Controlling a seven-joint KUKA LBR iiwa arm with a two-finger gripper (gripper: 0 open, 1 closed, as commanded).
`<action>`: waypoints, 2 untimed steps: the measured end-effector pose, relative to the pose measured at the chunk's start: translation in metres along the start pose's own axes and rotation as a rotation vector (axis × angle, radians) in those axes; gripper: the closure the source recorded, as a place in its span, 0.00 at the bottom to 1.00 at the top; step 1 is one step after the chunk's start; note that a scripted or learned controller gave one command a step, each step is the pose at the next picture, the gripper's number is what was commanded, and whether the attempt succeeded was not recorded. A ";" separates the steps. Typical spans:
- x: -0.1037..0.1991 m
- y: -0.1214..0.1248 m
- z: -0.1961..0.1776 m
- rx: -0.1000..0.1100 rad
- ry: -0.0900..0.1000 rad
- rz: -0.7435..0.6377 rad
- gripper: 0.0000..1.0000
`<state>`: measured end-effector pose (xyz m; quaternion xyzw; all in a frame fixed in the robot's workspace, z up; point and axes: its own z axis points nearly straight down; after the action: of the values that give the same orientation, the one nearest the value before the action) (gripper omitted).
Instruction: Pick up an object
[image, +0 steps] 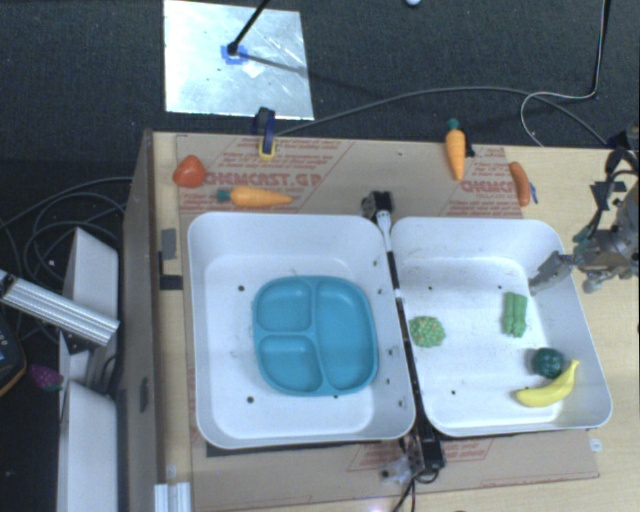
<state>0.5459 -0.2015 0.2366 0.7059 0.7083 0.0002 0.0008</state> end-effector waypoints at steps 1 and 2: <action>-0.004 0.052 0.109 0.002 0.001 -0.001 0.00; -0.005 0.031 0.147 0.001 0.000 0.001 0.00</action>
<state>0.5766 -0.2064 0.0896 0.7063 0.7079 0.0000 0.0004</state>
